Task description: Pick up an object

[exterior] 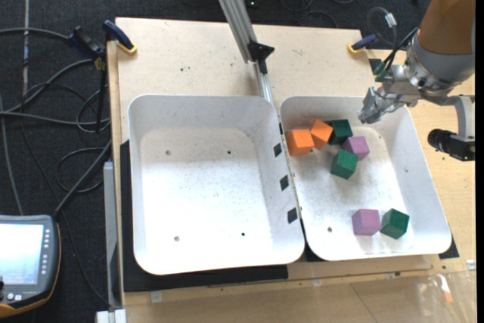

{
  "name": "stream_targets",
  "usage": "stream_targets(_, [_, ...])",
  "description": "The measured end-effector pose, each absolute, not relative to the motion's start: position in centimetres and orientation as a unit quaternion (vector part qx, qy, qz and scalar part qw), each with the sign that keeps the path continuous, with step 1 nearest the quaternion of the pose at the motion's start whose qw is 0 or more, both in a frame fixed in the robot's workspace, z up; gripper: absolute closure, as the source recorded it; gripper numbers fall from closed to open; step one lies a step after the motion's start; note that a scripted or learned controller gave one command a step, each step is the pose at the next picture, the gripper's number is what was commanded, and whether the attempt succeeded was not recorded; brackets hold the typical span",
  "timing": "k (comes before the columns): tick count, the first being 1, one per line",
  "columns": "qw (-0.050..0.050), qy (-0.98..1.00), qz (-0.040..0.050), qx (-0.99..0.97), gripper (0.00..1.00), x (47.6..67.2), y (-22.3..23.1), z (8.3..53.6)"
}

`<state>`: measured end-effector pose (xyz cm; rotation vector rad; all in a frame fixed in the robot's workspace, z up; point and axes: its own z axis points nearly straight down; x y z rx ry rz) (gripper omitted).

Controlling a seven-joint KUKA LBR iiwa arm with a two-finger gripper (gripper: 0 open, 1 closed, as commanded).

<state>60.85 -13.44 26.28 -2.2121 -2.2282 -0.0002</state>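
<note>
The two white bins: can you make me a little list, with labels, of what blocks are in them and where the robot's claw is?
right white bin: seven small blocks
orange cube blocks: two, touching, at and
dark green cube blocks: three, at
purple cube blocks: two, at and
near pair: purple and green side by side at the bin's near end
left white bin: no blocks seen
gripper: above the right bin's far right corner, holding nothing visible

seven small cubes lay in right bin [423,163]: 2 orange [301,141], 3 green [344,163], 2 purple [366,222].
</note>
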Motion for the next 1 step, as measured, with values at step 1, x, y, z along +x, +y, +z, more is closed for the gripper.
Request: stream_targets(1, [0.001, -0.710, 0.0001, -0.704, 1.00, 60.58, -8.21, 24.74])
